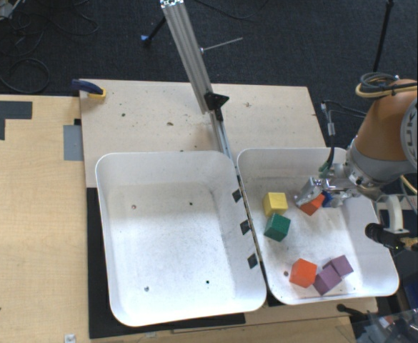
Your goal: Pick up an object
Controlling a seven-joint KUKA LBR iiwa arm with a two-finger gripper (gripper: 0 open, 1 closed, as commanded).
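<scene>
Reaching arm: grey KUKA arm with orange band, coming in from the right over the right shallow white bin.
Gripper: two-finger metal gripper, closed around a small orange-red block, seen between the fingers, above the bin floor.
Nearby: yellow cube touching green cube.
Front corner: orange cube beside two purple blocks.
Left white bin: speckled floor.
</scene>
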